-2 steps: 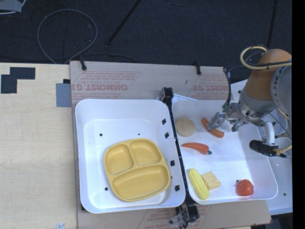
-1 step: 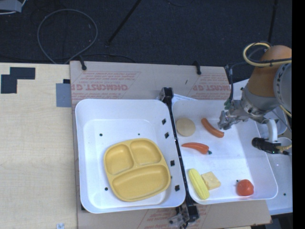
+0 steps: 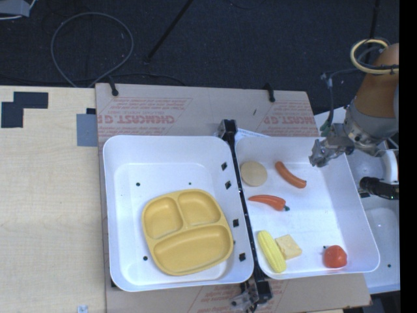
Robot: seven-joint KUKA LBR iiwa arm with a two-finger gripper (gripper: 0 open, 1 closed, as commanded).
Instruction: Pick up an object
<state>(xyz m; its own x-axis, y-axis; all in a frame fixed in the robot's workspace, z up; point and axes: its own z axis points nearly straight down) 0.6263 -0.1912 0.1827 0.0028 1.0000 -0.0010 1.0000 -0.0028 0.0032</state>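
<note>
Sausage (image 3: 290, 175), likely light, firm and a bit slick, best pinched across its middle, lies in the right bin (image 3: 355, 204) just below the tool (image 3: 318, 157), whose grip I cannot make out from here.

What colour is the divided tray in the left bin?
Yellow; the divided tray shows best in the camera view.

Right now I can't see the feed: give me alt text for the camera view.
The gripper hovers at the right bin's far right edge, holding nothing. That bin holds a sausage, a round bun, a red chili, corn, a cheese cube and a tomato. The left bin holds a yellow divided plate.
</note>
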